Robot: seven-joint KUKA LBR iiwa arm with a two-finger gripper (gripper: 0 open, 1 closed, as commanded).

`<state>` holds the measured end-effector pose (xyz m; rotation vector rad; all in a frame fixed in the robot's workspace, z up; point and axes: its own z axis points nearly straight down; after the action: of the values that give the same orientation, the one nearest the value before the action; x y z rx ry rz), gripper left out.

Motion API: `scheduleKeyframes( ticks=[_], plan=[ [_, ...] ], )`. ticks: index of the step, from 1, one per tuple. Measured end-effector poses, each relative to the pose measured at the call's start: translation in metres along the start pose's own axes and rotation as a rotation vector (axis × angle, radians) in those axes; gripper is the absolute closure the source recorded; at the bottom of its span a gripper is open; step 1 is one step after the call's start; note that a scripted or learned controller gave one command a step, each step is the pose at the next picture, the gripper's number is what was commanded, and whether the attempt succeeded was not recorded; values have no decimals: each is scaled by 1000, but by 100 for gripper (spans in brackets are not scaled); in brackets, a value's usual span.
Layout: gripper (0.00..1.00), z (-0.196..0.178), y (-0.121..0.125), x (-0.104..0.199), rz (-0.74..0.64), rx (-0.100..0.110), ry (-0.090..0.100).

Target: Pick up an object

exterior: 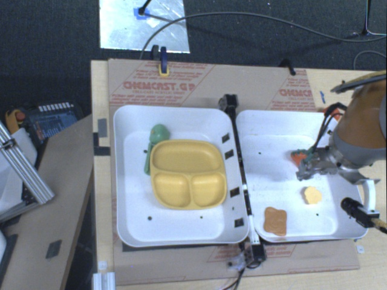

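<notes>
A cardboard-topped bench bears two white bins side by side.

Glossy plastic tray (yellow, smooth)

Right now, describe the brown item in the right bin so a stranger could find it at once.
Start at the right bin, the one the arm reaches into. Go to its near edge, close to the divider between the bins: the brown toast-shaped piece lies flat there. It is darker, larger and squarer than the small yellow piece up and to its right.
</notes>
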<state>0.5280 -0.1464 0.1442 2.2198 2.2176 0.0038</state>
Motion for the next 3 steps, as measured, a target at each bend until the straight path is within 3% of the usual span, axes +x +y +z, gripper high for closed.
scheduleKeyframes(
  ticks=[2,3],
  plan=[
    [100,-105,11,-1,-6,-3,-1],
    [100,-110,12,-1,-6,2,0]
  ],
)
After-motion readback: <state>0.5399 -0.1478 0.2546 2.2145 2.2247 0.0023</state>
